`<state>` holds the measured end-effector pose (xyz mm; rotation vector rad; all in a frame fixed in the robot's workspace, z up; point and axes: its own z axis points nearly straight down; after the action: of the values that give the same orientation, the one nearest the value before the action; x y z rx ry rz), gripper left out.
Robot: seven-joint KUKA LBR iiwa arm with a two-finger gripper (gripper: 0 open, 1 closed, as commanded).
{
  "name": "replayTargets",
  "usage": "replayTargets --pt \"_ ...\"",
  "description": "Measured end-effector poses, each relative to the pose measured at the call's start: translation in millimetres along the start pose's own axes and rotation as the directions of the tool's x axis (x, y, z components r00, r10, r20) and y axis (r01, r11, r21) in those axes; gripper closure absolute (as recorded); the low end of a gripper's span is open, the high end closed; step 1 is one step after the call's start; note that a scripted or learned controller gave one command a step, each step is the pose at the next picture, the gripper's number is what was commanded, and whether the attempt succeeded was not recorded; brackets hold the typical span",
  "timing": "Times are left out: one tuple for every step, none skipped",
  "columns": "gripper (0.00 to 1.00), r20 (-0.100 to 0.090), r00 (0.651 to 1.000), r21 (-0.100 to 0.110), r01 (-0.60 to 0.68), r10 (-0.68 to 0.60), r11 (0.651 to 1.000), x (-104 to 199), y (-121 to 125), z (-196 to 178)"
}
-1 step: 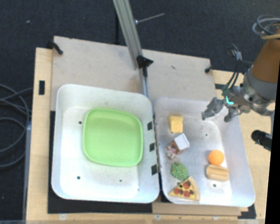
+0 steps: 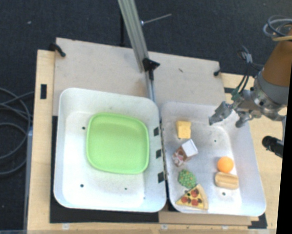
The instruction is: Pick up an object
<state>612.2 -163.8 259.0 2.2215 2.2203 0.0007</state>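
The right bin (image 2: 245,149) holds several small objects: a yellow cheese block (image 2: 184,129), a white and brown box (image 2: 186,151), a green broccoli piece (image 2: 187,178), a pizza slice (image 2: 193,197), an orange ball (image 2: 225,164) and a tan bread roll (image 2: 226,181). My gripper (image 2: 230,117) hangs above the bin's far right part, open, with nothing between its spread fingers (image 2: 218,116). It is up and to the right of the cheese block and above the orange ball in the view.
The left bin (image 2: 70,132) holds a light green square plate (image 2: 118,143). A slanted metal bar (image 2: 136,33) runs from the top down to the gap between the bins. Black cables (image 2: 0,136) lie off the bench at the left.
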Motion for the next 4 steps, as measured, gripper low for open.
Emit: replayTargets --pt "0.0 -0.001 1.0 0.005 0.0 0.0 1.0 3.2 -0.9 62.1" --pt "0.0 -0.001 1.0 0.005 0.0 0.0 1.0 9.8 -9.3 115.5" --pt "0.0 0.0 1.0 0.004 0.0 0.0 1.0 9.5 -10.1 160.3" --pt "1.0 0.0 1.0 -0.001 -0.002 0.002 1.0 8.6 -8.9 147.4"
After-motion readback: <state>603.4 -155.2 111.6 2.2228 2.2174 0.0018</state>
